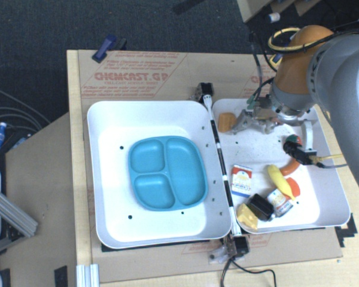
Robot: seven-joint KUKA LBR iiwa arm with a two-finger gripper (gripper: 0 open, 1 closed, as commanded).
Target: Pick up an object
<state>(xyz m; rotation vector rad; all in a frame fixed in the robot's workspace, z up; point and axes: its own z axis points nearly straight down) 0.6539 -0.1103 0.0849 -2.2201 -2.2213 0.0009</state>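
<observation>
A: Where is the arm [323, 58]?

B: It reaches in at about two o'clock, grey with an orange band, and its gripper [260, 115] hangs low over the far end of the right bin [329, 211].

A: Is it grasping anything?

B: I can't tell. The wrist covers the tips, and nothing shows between them.

A: What lies nearest?

B: A brown rounded piece [227, 122], just beside the gripper at its nine o'clock, close to the bin's far-left corner.

A: And the other objects?

B: They cluster toward five o'clock of the gripper, well apart from it. A yellow banana [279, 180] touches an orange piece [292, 187]. A small white-and-red box [242, 180] lies against the left wall. A black item [260, 207] rests on a yellow one [246, 217] at the near-left corner, with a small can [280, 202] just beside it.

A: The left bin [107, 160]?

B: It holds a blue divided plate [167, 172], roughly central.
</observation>
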